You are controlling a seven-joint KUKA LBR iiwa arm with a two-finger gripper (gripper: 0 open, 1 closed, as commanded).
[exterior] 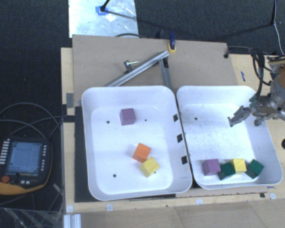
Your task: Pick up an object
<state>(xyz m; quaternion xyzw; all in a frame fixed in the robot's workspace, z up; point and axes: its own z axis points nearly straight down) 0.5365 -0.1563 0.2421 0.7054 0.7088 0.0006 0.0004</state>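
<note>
fingers (235, 118) of the gripper (247, 115) stand spread apart above the right bin (213, 96), with nothing between them and nothing touching them. the arm (282, 91) enters from the right edge of the camera view and hangs over the bin's upper right part, its dark cables looping above the wrist. well below the claw, along the near wall of the same bin, sits a tight row of blocks: a purple block (211, 166) at the left, a dark green block (225, 170) just beside it, a yellow block (239, 165) next, and a second green block (254, 167) at the right end. the left bin (128, 94) holds three more, well apart from the claw: a purple cube (127, 116) near its upper middle, and an orange cube (141, 152) touching a yellow cube (149, 166) lower down. a metal rod (137, 69) lies slantwise on the brown board behind the bins, and a teach pendant (20, 163) rests on the dark floor to the left.
</note>
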